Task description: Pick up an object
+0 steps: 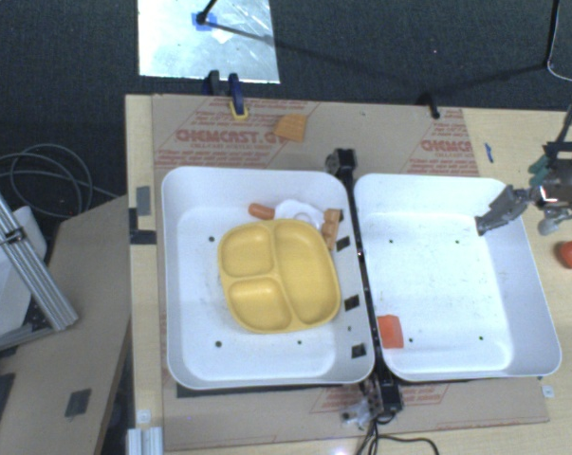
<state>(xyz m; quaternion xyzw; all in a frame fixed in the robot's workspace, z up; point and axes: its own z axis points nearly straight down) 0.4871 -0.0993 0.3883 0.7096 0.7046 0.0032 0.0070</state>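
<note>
We see the gripper (499, 214) hanging over the upper right corner of the right bin (456, 358), its dark tip pointing down and toward eight o'clock. Nothing lies between its fingers; whether they stand spread or pressed together we cannot tell at this size.

The nearest candidate, in our judgement, is the orange block (390, 331), which sits on the right bin's floor in the lower left corner, just beside the wall shared with the left bin (186, 349). From the gripper it lies toward seven o'clock, well apart, across most of the bin's floor. It looks small, squarish and flat-faced, bright orange-red, with no clear long axis, so we judge that approach angle matters less than clearance from the wall.

The other things lie farther off at nine o'clock, in the left bin: a yellow divided tray (278, 275), a small orange sausage-shaped piece (262, 211) above it, and a tan piece (331, 224) by the wall.
</note>
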